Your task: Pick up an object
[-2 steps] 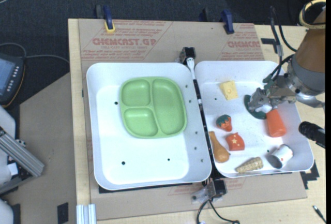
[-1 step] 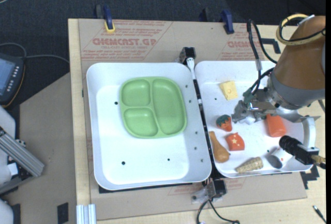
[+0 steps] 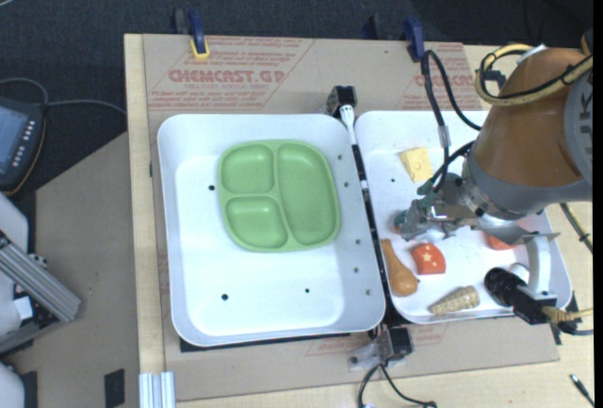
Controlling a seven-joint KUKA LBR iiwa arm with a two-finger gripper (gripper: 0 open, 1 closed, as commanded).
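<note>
A red toy strawberry (image 3: 429,258), an orange carrot (image 3: 399,269) and a ridged cone (image 3: 456,301) are seen near the right bin's (image 3: 377,138) front edge; the gripper (image 3: 415,220) is poised just behind them. A green divided plate (image 3: 280,195) is centred in the left bin (image 3: 188,236).

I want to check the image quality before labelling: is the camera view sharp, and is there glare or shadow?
Camera view: mostly sharp; soft shadow beneath the grey-and-orange arm in the right shallow white bin; mild sheen on the green divided plastic plate; no strong glare.
</note>
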